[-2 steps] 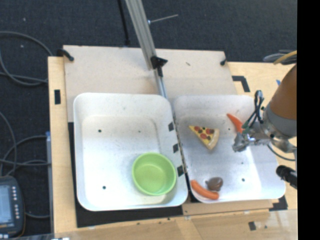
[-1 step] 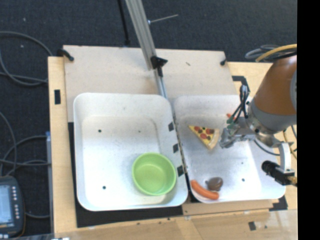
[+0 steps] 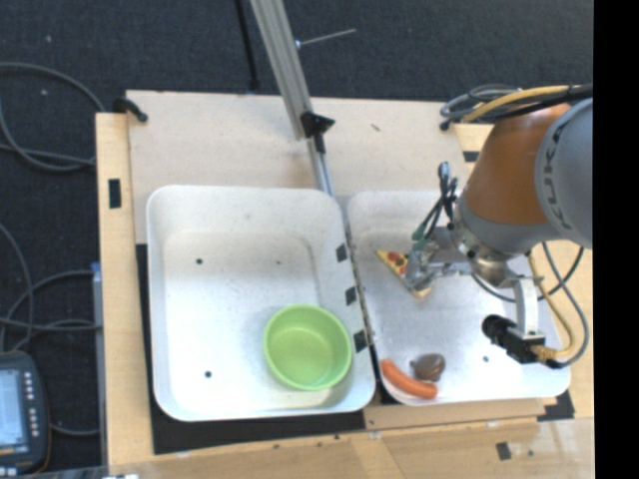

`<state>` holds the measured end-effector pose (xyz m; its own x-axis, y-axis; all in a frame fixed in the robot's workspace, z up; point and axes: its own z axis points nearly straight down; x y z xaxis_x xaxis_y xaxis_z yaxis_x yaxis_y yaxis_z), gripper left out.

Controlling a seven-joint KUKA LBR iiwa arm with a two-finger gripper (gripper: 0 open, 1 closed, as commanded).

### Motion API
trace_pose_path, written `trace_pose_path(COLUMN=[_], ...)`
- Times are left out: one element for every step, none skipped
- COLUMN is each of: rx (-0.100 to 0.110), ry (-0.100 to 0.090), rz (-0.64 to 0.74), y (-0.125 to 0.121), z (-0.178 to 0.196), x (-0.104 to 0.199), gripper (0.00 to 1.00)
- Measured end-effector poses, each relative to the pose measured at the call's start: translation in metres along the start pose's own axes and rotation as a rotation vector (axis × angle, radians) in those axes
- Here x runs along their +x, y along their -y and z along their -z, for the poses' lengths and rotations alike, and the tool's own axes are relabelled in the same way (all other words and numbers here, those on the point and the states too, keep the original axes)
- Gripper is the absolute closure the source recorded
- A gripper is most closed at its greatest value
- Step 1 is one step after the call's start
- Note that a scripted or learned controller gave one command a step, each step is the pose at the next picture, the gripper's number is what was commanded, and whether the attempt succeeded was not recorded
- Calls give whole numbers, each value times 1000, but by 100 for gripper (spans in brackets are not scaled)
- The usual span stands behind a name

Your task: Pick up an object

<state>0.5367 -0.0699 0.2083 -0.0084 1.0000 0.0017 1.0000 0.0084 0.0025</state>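
In the right bin (image 3: pixel 519 382), my gripper (image 3: pixel 423 270) is low over a small yellow and red wedge-shaped piece (image 3: pixel 393 260). The wedge's right end lies under the gripper and its left tip pokes out toward the divider. Near the bin's front edge lie an orange sausage-shaped piece (image 3: pixel 407 380) and, beside it, a brown lump (image 3: pixel 429 366). A green bowl (image 3: pixel 308 346) stands upright in the front right part of the left bin (image 3: pixel 200 267). The orange and grey arm (image 3: pixel 519 183) covers the right bin's far right part.
A slanted aluminium bar (image 3: pixel 290 63) comes down from the top to the divider between the bins. Black cables and a black connector (image 3: pixel 504 335) hang from the arm over the right bin's right side. The bench edge (image 3: pixel 300 103) runs behind the bins.
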Motion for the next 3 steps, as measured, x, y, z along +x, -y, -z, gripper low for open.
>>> trace_pose_path(rx=[0, 1, 1], ry=[0, -1, -1], rz=[-1, 1, 1], y=[-20, -31, -48], z=[5, 13, 21], x=[39, 96, 154], gripper=[100, 100, 100])
